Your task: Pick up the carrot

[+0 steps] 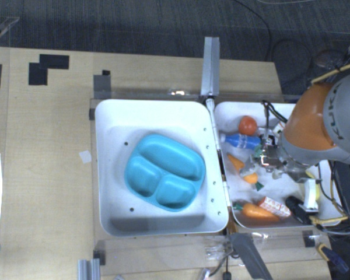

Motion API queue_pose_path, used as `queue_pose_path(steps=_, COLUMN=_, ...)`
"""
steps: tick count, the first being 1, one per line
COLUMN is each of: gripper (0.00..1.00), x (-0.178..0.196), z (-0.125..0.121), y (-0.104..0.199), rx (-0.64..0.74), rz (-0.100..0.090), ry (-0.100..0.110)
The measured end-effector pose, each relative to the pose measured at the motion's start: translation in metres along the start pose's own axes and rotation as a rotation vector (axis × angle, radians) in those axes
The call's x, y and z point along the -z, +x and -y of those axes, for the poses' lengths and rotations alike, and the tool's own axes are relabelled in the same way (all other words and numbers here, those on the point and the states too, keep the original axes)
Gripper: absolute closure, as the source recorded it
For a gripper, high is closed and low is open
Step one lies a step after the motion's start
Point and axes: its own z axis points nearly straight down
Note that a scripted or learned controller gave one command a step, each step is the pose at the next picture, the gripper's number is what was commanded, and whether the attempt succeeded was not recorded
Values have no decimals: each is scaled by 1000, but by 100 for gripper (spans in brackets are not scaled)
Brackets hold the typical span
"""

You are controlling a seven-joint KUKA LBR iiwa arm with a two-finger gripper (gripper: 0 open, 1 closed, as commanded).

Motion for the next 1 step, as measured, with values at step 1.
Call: queue_pose_path(steps=1, gripper=100, x=9, z=-2, y=1, rx=3, rz=0, ry=-1)
